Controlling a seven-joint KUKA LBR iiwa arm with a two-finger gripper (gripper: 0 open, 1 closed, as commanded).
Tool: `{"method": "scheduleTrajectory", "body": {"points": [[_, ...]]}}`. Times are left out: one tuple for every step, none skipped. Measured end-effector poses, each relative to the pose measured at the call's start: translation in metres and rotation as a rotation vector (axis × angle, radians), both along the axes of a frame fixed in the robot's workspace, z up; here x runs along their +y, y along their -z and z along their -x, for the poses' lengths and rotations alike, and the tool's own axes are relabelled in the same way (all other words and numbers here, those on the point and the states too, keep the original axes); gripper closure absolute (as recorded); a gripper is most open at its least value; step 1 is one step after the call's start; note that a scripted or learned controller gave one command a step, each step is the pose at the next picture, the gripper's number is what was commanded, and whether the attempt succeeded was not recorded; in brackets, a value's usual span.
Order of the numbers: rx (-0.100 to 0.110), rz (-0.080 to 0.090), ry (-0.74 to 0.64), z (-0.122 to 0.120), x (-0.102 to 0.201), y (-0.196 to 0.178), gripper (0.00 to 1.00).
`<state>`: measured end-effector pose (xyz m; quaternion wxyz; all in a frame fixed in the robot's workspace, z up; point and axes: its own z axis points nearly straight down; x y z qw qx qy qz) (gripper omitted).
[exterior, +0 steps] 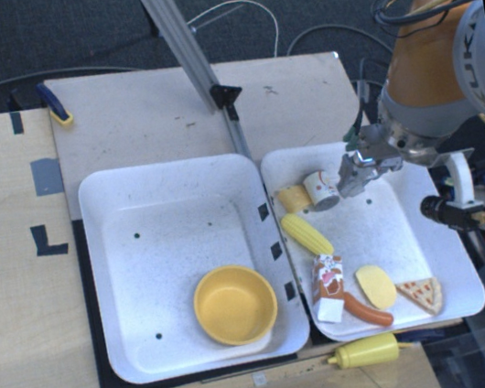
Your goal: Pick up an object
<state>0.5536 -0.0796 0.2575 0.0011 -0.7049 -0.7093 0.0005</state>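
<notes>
Grey gripper [344, 181] sits right beside a small white cup [320, 188]; can't tell its grip, corn [306, 234] just below-left.

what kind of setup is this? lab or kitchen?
Likely a robot lab bench: a KUKA arm reaches over two white bins, toy food like corn inside, and loose cables behind.

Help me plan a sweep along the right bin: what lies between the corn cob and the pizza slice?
In the camera view, between the corn cob and the pizza slice lies a pale yellow oval piece, on the right bin floor.
</notes>
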Motion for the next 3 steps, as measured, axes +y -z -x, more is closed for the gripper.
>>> {"method": "scheduleTrajectory", "body": {"points": [[0.0, 0.0, -0.001, -0.003, 0.057, 0.006, 1.0], [0.0, 0.001, 0.0, -0.022, 0.103, 0.024, 1.0], [-0.002, -0.001, -0.001, -0.041, 0.152, 0.02, 1.0]]}}
